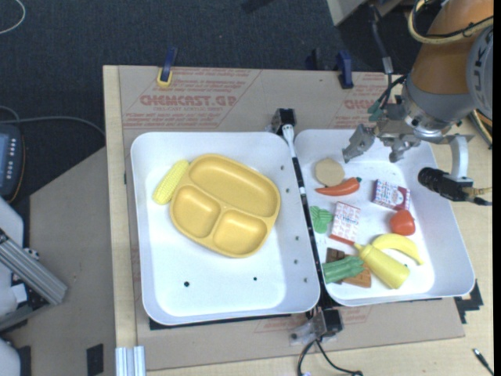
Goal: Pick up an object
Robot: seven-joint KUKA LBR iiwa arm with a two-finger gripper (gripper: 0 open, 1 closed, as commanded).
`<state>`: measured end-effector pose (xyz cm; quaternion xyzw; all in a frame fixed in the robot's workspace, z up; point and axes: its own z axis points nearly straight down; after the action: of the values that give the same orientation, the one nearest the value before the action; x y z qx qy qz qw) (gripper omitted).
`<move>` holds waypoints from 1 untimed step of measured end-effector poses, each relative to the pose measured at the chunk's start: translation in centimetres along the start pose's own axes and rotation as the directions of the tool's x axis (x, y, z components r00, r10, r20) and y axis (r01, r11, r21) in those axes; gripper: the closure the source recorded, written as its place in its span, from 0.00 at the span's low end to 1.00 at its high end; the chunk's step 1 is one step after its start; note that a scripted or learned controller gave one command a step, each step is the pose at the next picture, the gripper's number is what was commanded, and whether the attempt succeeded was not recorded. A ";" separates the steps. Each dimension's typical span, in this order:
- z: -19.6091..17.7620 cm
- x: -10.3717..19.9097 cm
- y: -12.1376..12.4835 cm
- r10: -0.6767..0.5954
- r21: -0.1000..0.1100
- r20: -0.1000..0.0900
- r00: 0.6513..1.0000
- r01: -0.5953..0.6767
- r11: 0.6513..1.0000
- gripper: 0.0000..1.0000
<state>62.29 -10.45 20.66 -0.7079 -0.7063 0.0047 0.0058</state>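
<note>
Gripper [374, 149] hangs over the 12 o'clock end of the right bin [462, 266], reached in from 2 o'clock on the grey arm [448, 92] with its orange band. Its two fingers [356, 143] are spread apart and point down and towards 7 o'clock, with nothing between them and white bin floor showing in the gap.

All the loose toys in this bin lie at 6 to 7 o'clock of the gripper. Nearest is a round tan disc [329, 170], with a red pepper [338, 186] touching its 6 o'clock edge. A small red and white packet [389, 195] sits at 3 o'clock of the pepper, and a red tomato [402, 222] is just below it. Further towards 6 o'clock come a white card with red print [345, 220], a banana [397, 247] and a yellow bottle [383, 265].

Some things are hard to make out. The green lump [321, 218] beside the card is too blurred to name. A green pickle-like piece [343, 269] overlaps a brown block [337, 254] and an orange slab [358, 281], both largely covered. The arm's upper part is cut off by the frame.

At 9 o'clock, the left bin [149, 233] holds a yellow divided tray [225, 204] with a corn cob [171, 181] against its 9 o'clock edge.
</note>
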 end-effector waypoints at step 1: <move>-0.8 0.0 0.3 -0.002 -0.014 0.002 1.000 0.002 1.000 0.00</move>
<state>62.59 -10.44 21.46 -0.7071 -0.7071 0.0002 0.0003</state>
